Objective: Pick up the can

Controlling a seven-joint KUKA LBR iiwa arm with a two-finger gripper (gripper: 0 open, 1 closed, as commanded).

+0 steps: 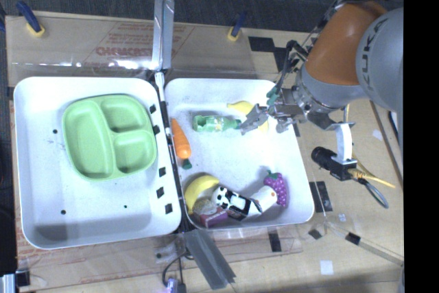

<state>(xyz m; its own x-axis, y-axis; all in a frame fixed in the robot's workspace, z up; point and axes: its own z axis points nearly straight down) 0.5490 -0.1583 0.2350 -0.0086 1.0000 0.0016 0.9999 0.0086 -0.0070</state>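
My gripper (268, 121) is over the far right part of the right white plastic bin (296, 168). Its two fingers stand apart and nothing is between them. One fingertip is just beside the cap end of a small green transparent plastic bottle (214, 123), which lies on its side on the bin floor. A yellow rounded toy fruit (240, 107) lies just behind this bottle, near my fingers.

The can is, I believe, the small dark purple cylinder (214, 218) at the near edge of the same bin. It is partly hidden, so I cannot be sure of it. It lies well apart from my gripper, touching a round yellow toy (199, 189) and a black and white toy cow (231, 202). A bunch of purple toy grapes (276, 189) is near the cow, on its right. An orange toy carrot (180, 139) lies by the left wall.

In the left white bin (34, 168) rests a light green divided plate (110, 137).
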